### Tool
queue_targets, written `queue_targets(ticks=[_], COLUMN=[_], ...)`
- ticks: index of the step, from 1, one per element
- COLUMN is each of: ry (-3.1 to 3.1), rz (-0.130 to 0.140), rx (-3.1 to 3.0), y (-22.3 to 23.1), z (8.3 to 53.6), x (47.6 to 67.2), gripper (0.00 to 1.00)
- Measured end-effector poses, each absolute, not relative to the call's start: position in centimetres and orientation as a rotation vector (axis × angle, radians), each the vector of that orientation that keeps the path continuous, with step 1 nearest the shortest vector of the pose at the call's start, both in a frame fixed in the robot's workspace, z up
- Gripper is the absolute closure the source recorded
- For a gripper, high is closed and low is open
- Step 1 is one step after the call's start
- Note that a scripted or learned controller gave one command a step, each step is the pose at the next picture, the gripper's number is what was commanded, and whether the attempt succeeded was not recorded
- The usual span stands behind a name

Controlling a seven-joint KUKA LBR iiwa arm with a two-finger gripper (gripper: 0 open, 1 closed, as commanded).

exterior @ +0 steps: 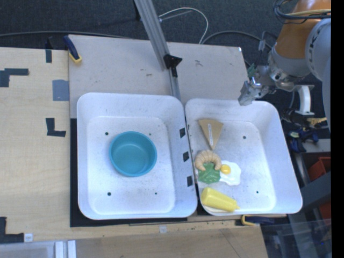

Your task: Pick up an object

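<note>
The right bin (pixel 279 144) holds a tan wedge of cheese or bread (pixel 210 130), a croissant (pixel 207 158), a green leafy piece (pixel 209 175), a fried egg (pixel 229 172) and a yellow corn-like piece (pixel 218 200) near its front edge. A blue bowl (pixel 133 153) sits in the left bin (pixel 86 144). My gripper (pixel 247 94) hangs over the back rim of the right bin, well behind and to the right of the wedge. Nothing shows between its fingers.
A grey metal pole (pixel 156 34) slants up from the bench behind the gap between the two bins. Cables (pixel 215 34) trail across the dark floor at the back. A blue and yellow clamp (pixel 72 49) grips the board's back left corner.
</note>
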State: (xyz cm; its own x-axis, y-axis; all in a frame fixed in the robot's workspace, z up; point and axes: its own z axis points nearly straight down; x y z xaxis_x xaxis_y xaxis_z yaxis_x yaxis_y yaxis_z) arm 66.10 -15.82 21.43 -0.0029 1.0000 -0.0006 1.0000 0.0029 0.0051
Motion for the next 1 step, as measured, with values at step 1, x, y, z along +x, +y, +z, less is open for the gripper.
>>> queue_targets(ticks=[1], ry=[2.223], rz=[0.002], rx=[2.219], y=[-15.76], z=[23.23], x=[66.16], gripper=[1.0])
